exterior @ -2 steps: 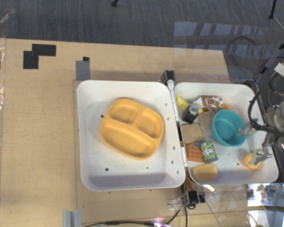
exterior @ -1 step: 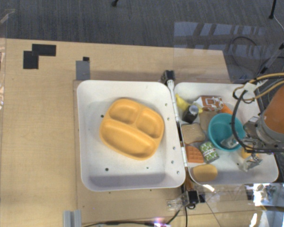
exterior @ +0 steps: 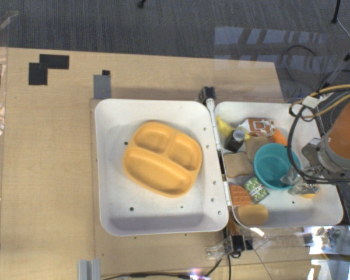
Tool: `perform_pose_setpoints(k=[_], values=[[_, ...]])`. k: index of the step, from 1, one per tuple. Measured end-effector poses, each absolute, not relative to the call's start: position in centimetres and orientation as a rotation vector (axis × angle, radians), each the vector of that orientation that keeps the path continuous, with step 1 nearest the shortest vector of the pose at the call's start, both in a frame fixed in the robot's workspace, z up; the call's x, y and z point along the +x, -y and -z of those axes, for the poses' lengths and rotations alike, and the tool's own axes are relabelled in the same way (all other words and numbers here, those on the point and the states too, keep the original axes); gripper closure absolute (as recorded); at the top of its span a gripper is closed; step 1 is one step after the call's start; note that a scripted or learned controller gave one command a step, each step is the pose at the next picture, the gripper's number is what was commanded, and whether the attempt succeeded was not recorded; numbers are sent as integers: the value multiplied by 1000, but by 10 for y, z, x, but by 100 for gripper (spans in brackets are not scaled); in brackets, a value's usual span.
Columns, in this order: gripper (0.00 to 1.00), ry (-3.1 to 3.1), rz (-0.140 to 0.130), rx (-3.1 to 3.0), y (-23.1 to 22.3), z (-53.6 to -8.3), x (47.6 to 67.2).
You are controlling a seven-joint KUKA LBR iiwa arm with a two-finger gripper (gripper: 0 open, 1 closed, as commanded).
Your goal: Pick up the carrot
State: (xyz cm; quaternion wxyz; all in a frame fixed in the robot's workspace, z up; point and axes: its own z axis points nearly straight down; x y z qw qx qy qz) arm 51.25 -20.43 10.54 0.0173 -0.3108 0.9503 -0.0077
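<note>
The carrot is a small orange piece at the back of the right bin, wedged between a brown printed box and the rim of a teal bowl. My gripper hangs low in the right bin, just right of the bowl and well in front of the carrot. The grey arm with its orange band comes in from the right above it. Nothing can be made out in the gripper's grasp.
The left bin holds a yellow divided plate. The right bin is crowded: a yellow banana-like item, a dark bottle, a bread slice, a green packet, an orange waffle, a bread roll. Cables loop by the arm.
</note>
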Motion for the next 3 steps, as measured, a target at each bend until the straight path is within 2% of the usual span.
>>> perform_pose_setpoints(k=[1, 2, 3], values=[[0, -2956, 20, -966, 204, -104, 511], [0, -2863, 11, -1258, 205, -167, 524], [0, -2748, 6, -1503, 205, -131, 503]])
